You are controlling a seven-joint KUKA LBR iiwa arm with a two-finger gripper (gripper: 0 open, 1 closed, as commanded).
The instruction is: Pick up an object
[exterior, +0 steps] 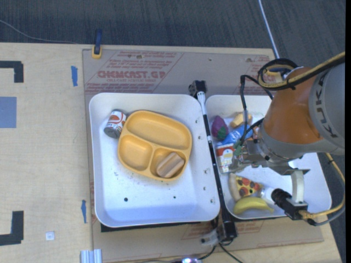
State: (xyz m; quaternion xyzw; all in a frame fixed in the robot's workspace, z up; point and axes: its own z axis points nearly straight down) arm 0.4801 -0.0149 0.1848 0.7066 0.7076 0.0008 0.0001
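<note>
Your grey two-finger gripper (239,159) sits low in the right white bin (321,193) — whether it grips anything, you cannot tell. Just below it lie a pizza-slice toy (245,187) and a curved yellow banana (251,205); above it, a purple ridged piece (219,127).

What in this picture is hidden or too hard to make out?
- The pincer: the arm covers it in the camera view, so its state cannot be told.
- Middle of the right bin: the arm hides whatever lies under it.
- The purple toy and the items beside it: crowded and partly covered, too small to name.
- The can label: too small to read.
- The item in the yellow tray: unclear what it is.
</note>
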